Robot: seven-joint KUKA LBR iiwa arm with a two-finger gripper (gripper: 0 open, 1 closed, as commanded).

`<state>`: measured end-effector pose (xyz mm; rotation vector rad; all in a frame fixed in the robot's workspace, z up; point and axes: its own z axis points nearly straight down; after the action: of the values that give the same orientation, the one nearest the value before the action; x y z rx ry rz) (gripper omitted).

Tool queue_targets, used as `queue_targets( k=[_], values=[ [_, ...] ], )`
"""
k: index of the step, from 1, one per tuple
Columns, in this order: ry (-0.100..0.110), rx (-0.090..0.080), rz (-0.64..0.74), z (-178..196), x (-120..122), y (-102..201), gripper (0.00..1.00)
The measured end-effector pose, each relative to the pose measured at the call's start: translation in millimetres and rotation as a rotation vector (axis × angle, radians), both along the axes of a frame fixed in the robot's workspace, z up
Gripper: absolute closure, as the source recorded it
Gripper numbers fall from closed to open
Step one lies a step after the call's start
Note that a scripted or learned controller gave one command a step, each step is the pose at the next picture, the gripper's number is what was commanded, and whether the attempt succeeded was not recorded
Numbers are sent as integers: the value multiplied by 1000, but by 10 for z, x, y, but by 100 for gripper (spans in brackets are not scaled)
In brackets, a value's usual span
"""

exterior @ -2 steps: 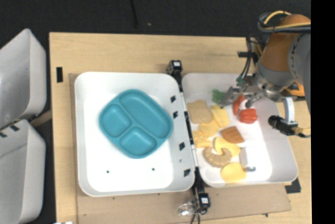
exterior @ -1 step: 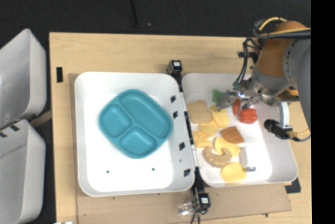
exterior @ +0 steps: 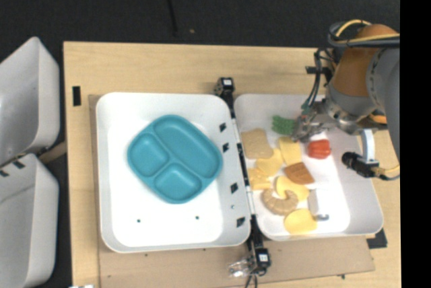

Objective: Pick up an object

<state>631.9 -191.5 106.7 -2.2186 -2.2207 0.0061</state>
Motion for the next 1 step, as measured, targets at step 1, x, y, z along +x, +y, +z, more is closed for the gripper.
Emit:
queue_targets(
  k=[1],
  values=[
    [-5,1,2,449,-28,66,100]
  ],
)
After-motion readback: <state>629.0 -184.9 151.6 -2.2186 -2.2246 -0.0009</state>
